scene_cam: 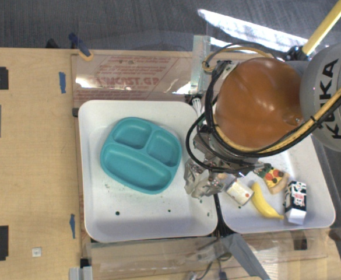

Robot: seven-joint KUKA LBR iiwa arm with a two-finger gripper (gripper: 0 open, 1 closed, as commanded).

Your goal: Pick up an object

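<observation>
Fig.: approach step. Gripper (202,182) low at left bin (94,214) right edge, nr banana (265,203); finger state can't be told. Next: centre over obj., descend.

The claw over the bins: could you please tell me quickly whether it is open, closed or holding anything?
Claw: cannot be told; it hangs low at the right edge of the left bin.

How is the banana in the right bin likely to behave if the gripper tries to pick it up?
The banana is curved and smooth, so it may pivot or slip out of a pinch near either end. It lies flat on the right bin floor, so rolling looks unlikely. A white cylinder lies close beside it, and a push would probably shove the two together.
</observation>
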